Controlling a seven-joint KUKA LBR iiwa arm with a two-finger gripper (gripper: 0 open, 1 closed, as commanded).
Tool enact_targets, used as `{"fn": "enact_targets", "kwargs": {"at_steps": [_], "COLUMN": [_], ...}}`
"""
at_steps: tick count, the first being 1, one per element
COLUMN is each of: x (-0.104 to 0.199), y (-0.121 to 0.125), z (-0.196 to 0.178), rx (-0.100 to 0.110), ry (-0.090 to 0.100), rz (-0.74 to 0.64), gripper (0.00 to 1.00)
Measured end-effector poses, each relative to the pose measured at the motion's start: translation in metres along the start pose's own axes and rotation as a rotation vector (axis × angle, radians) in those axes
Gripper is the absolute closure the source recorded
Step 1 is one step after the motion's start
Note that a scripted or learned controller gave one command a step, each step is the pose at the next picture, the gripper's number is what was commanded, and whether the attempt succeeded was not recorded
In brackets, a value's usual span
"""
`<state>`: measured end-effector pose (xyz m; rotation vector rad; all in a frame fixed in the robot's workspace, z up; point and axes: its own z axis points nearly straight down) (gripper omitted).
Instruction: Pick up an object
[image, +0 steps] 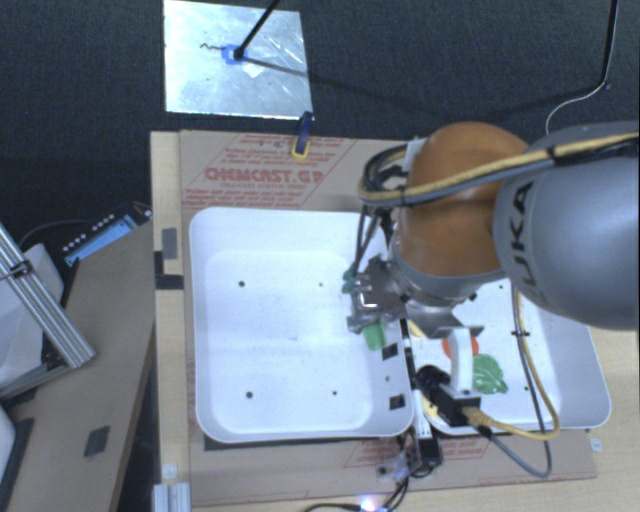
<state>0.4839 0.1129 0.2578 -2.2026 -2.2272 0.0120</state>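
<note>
The grey arm (560, 230) is reaching in from the right, its orange band (455, 210) sitting over the seam between the two white bins. The gripper (368, 312) is hanging low at the right edge of the left bin (280, 330), just beside the divider where the two bins are meeting. A small green block (374, 335) is showing right at the tip of the gripper, touching it or lying directly under it; whether the block is being pinched or merely resting on the bin floor below cannot be told from this slant. In the right bin (570, 380), a white oblong object (460, 362) is lying near the divider, with a flat green piece (489, 375) just beside it on its right and a bit of orange-red (472, 338) peeking out above them. Yellow and black cables (500, 425) are looping down from the arm across the front rim of the right bin. Both bins are resting on a cardboard sheet (260, 165) laid on the counter (110, 330).
</note>
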Motion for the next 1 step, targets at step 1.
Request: {"fn": "enact_targets", "kwargs": {"at_steps": [1], "x": [0.0277], "y": [0.0029], "z": [-0.1037], "rx": [-0.024], "ry": [0.004], "rz": [0.003], "gripper": [1.00]}}
